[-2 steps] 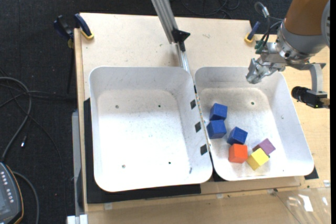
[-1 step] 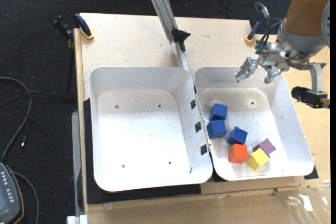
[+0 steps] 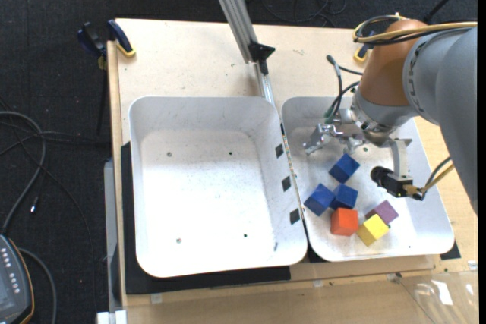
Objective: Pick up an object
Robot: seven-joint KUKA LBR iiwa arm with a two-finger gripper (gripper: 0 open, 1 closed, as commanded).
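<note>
1. Over the right-hand shallow white bin point(image 3: 425, 228), I see my grey arm with its orange band point(image 3: 383, 64) reaching in from the right, its two-finger gripper point(image 3: 323, 136) low above the bin's far half.
2. I cannot tell whether the jaws are apart or together; nothing visibly sits between them, so I judge the pick not yet done.
3. Nearest the gripper lies a small blue cube point(image 3: 345, 168), tilted on a corner, just nearside of the fingers.
4. Further toward me, two more blue cubes point(image 3: 331, 198) touch each other, beside an orange cube point(image 3: 344, 221), a yellow cube point(image 3: 373, 229) and a purple cube point(image 3: 386, 212).
5. Left of these, the other white bin point(image 3: 144, 117) holds no blocks.
</note>
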